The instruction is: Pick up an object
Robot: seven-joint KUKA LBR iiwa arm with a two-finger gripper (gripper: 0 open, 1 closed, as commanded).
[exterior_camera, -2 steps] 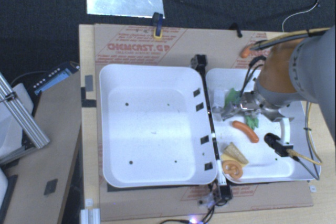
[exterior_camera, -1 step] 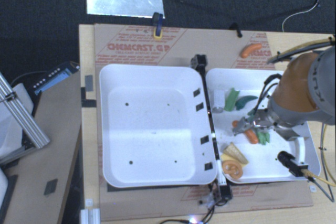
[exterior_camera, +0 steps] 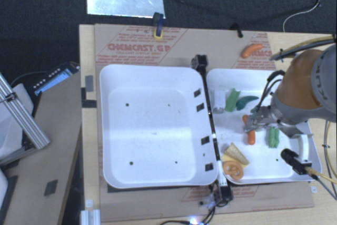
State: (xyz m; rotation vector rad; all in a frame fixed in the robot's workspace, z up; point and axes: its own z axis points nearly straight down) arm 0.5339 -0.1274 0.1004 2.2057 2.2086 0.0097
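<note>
One small orange sausage [exterior_camera: 251, 137] is seen lying upright just below the jaws [exterior_camera: 255, 123]; their state cannot be told.

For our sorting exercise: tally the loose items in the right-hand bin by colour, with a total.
Green: 3 (light green piece, dark green piece, green piece)
Orange: 2 (small orange piece, orange ring-shaped piece)
Yellow: 1 (wedge)
Total: 6

The two white bins [exterior_camera: 150, 74] look like smooth, shiny plastic, the counter [exterior_camera: 174, 42] under them looks like dull brown cardboard, and the floor [exterior_camera: 42, 2] looks like dark, rough carpet.
</note>
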